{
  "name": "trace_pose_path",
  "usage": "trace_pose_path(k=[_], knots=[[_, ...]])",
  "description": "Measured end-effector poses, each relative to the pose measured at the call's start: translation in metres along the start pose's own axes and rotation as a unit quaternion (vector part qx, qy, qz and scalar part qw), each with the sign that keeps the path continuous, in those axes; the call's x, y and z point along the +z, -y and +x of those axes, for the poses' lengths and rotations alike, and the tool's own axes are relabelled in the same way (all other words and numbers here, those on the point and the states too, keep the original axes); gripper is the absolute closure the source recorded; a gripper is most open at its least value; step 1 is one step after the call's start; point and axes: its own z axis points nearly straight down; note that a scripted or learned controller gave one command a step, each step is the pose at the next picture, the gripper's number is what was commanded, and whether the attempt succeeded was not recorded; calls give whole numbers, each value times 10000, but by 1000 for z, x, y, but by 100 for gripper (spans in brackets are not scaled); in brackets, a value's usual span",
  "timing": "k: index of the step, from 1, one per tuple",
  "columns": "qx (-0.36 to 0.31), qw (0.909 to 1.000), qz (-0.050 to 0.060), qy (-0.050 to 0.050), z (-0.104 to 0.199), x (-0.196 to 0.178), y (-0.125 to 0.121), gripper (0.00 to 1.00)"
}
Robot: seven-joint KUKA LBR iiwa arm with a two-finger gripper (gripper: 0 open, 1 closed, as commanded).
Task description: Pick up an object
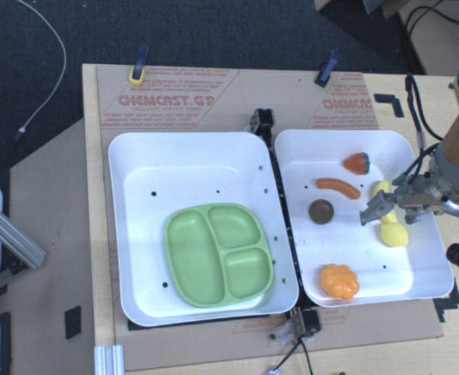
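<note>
My gripper (387, 207) hangs low over the right bin (307, 280), reaching in from the right side, with my grey wrist trailing off toward the edge. From this slant I cannot tell how it is set, and nothing shows clearly caught in it. Directly at the gripper lies a yellow lemon-like toy (393, 233), touching or just under its lower side; a second bit of yellow (380, 188) peeks out just above it, partly hidden by my tool. To the left of the gripper, near but apart, sits a brown round piece (321, 211). Above that lies an orange-red sausage toy (337, 186), slanting toward my tool, and further up near the back wall a red strawberry-like toy with a green top (356, 162). Toward the front of the same bin, well apart from me, rests an orange fruit toy (338, 281). The left bin (135, 170) holds a green divided plate (217, 253) with three compartments, lying flat near its front
</note>
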Motion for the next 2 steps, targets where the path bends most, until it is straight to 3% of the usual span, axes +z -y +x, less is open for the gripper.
trace_pose_path(k=[1, 2], knots=[[-21, 10000, -69, 14, 0, -7, -3, 0], [-21, 10000, -37, 1, 7, 38, -2, 0]])
